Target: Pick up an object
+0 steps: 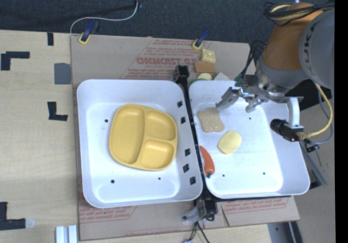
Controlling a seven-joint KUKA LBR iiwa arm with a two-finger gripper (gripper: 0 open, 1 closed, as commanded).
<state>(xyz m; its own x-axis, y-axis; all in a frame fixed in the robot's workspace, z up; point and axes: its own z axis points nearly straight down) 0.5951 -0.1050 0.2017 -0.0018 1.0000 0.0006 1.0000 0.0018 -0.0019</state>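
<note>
The beige slice (210,120) lay in the right bin (272,182) beside the divider, a yellow round piece (230,142) just below it. The end effector (239,100) hung above the bin's upper part, fingers apart, nothing between them: the approach step. Next seemed a descent leftward onto the slice; the carrot (207,161) hugged the wall, harder to reach.

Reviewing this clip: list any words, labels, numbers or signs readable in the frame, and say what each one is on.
Red print on the cardboard sheet behind the bins: large mirrored letters, too blurred to read with confidence.
Red print on the cardboard's front edge: too small and blurred to read.
Black angular marks on the wooden bench: shapes, not letters.
White bins, yellow divided plate and gripper: no text seen.
</note>
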